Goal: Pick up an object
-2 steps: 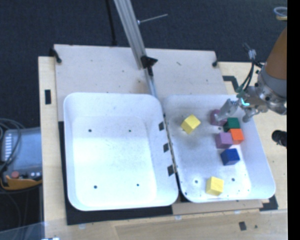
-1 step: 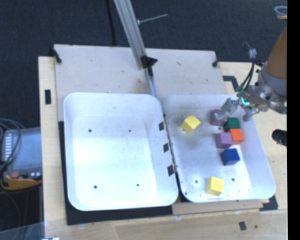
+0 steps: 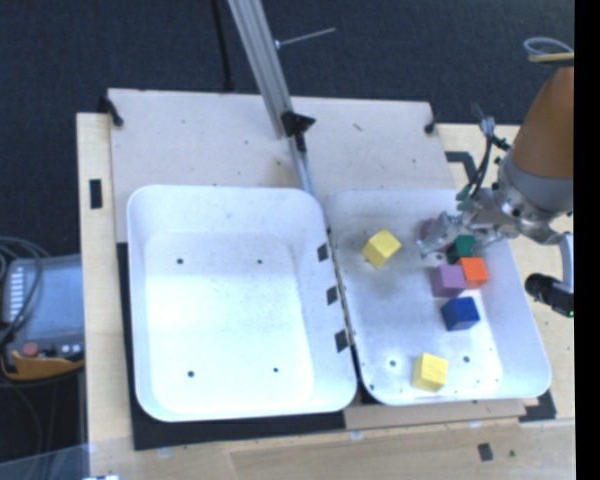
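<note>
Table [image 3: 100,268] under two white bins: left bin [image 3: 140,268] at 9 o'clock, right bin [image 3: 400,383] at 3 o'clock, both side by side. Arm [image 3: 545,138] reaching in from 3 o'clock, wrist low over the right bin's far edge. Pincer [image 3: 450,236] down among a cluster of blocks; spread of its tips too blurred to tell.

Blocks all in the right bin. Blue block [image 3: 461,312] at 5 o'clock of the pincer, purple block [image 3: 447,279] just below it, orange block [image 3: 474,270] touching purple's right side, green block [image 3: 465,247] right at the pincer, partly hidden. One yellow block [image 3: 381,247] apart at 9 o'clock of the pincer, another yellow block [image 3: 430,371] near the bin's front wall.

Judged as the approach or grasp step, likely on green or purple. Next: closing squarely on one block without nudging neighbours, then a straight lift.
</note>
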Controlling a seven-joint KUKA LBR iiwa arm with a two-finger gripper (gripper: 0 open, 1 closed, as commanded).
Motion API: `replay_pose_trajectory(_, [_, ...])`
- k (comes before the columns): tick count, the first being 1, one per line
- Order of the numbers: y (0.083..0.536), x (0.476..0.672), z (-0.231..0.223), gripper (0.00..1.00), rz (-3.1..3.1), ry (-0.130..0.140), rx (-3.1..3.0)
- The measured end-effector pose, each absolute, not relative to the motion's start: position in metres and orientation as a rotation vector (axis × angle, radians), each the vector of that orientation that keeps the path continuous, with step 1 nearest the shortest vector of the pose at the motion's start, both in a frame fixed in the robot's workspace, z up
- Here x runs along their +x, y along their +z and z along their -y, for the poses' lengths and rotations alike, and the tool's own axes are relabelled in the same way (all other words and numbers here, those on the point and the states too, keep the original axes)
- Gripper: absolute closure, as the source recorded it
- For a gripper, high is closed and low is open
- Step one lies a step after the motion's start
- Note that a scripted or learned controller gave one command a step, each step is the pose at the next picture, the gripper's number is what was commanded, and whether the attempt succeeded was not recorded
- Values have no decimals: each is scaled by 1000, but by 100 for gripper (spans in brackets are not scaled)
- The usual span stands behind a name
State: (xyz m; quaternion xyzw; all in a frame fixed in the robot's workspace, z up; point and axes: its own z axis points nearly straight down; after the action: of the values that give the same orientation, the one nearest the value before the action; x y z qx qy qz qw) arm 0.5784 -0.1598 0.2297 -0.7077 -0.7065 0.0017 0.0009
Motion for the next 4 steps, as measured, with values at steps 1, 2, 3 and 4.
replay_pose_trajectory(1, [168, 575, 166, 0, 2216, 7, -2222])
replay_pose_trajectory(2, [131, 580, 170, 0, 2222, 0, -2233])
replay_pose_trajectory(3, [144, 581, 170, 100, 2219, -8, -2243])
replay_pose_trajectory(4, [189, 579, 172, 100, 2217, -4, -2233])
